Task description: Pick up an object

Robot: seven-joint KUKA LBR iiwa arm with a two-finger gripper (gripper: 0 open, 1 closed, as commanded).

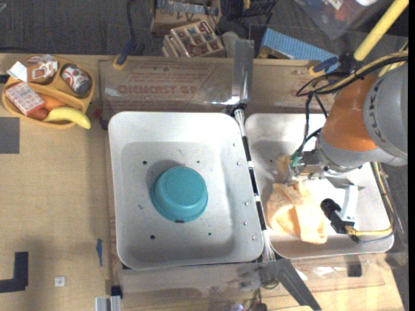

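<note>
Yellow cloth (298, 218) lies crumpled just below the gripper (303, 173), whose grip state I cannot tell.

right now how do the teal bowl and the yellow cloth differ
The teal bowl is round and rigid-looking, sitting upside down near the middle of the left bin; the yellow cloth is soft and crumpled with an irregular outline. The teal bowl lies alone, away from the arm, while the yellow cloth lies in the right bin directly beside the gripper. Both rest on a bin floor.
</note>
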